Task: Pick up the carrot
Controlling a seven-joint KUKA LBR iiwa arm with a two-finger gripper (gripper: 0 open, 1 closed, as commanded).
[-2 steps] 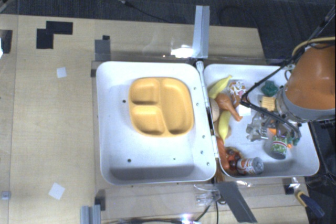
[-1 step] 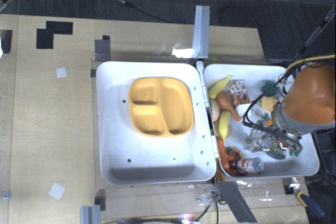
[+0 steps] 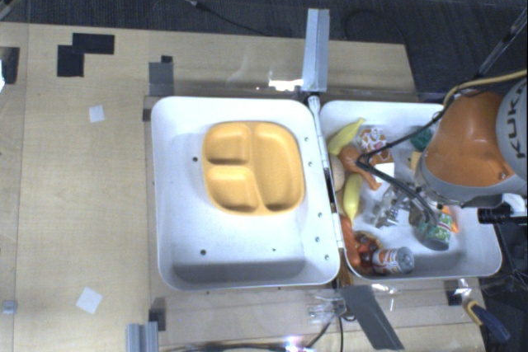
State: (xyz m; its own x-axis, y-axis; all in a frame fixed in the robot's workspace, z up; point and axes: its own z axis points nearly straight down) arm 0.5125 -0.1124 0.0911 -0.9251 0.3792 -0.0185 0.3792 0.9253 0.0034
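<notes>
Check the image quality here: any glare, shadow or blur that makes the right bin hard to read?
Camera view: lighting is even and fairly sharp; glare sits on the metal divider post and along the bench's bottom edge. The arm covers part of the right bin; the gripper is a dark tangle of cables, too cluttered to read. Left bin shows soft shadow under the yellow tray.

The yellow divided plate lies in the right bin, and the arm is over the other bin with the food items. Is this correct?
Not quite. The camera view shows the yellow divided plate in the left bin. The arm is over the right bin, among the food items.
</notes>
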